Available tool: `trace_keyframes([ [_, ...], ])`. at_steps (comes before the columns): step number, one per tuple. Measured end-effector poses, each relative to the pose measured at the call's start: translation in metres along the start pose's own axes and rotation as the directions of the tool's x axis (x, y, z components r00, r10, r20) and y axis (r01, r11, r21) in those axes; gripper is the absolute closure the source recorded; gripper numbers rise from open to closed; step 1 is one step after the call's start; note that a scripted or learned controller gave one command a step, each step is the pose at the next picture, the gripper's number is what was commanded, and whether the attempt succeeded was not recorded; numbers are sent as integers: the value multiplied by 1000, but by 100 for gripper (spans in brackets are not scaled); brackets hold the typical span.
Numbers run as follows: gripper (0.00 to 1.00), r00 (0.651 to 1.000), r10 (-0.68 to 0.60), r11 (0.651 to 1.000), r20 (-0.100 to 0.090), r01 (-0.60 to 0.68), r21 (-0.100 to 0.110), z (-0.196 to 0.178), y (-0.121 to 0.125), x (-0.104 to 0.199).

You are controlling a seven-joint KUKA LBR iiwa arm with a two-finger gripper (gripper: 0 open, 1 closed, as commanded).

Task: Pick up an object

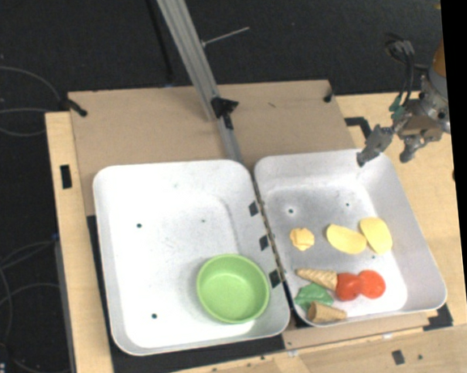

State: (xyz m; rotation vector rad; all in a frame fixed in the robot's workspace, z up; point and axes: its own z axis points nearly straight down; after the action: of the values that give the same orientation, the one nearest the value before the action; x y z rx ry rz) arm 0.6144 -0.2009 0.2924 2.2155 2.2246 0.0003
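Note:
My gripper (pixel 389 150) hangs at the far right, above the back right corner of the right bin (pixel 314 184). Its two fingers are spread apart with nothing between them. Well in front of it, in the right bin, lie a small yellow piece (pixel 302 238), two larger yellow pieces (pixel 346 239) (pixel 376 234), a red tomato-like toy (pixel 361 285), a tan cone (pixel 318 278), a green piece (pixel 312 294) and a second tan cone (pixel 326 312). All lie in the near half of the bin.
A green bowl (pixel 233 288) sits in the near right part of the left bin (pixel 155 213). A grey metal pole (pixel 194 55) slants up from the back between the bins. The bins rest on a tan board (pixel 284 112).

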Motion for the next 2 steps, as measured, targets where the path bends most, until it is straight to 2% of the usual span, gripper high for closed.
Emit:
trace_keyframes([
  [1,0,1000,0,1000,1,0,0,0,0,0],
  [2,0,1000,1,1000,1,-1,6,52,-1,8],
])
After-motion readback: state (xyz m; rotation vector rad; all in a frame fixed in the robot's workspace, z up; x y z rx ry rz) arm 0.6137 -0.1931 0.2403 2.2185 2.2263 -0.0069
